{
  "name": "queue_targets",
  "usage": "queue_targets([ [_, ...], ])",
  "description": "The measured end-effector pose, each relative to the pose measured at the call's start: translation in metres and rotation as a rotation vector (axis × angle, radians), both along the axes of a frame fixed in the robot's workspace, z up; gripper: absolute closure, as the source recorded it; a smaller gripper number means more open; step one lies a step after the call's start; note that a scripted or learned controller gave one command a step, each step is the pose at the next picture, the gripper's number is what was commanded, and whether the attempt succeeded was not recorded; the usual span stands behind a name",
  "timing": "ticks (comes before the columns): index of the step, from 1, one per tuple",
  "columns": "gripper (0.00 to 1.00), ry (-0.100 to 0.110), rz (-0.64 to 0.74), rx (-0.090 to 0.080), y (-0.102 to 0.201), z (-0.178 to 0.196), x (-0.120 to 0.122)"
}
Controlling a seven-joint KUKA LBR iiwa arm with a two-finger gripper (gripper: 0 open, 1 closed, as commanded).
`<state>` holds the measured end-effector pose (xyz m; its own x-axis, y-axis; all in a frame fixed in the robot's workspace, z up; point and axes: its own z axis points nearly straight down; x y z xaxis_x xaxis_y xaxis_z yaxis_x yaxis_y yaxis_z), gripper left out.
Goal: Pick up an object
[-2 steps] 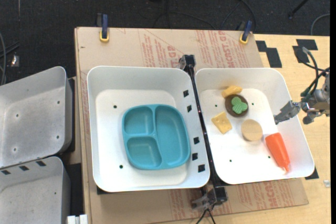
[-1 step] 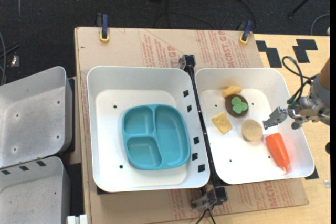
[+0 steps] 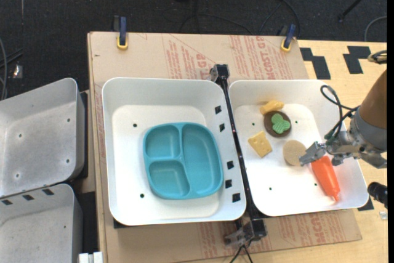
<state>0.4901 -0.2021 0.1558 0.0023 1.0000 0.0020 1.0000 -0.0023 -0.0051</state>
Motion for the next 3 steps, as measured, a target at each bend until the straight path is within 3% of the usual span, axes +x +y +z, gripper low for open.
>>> queue_targets([
  [1,0.0,-0.025,-0.001,-0.017,-0.006,-0.043,-0.005],
  [2,1.0,-0.026,-0.002,-0.017,-0.007,-0.029,-0.004],
  [3,1.0,-0.009,0.005,-0.003,-0.005,0.013,-0.004],
])
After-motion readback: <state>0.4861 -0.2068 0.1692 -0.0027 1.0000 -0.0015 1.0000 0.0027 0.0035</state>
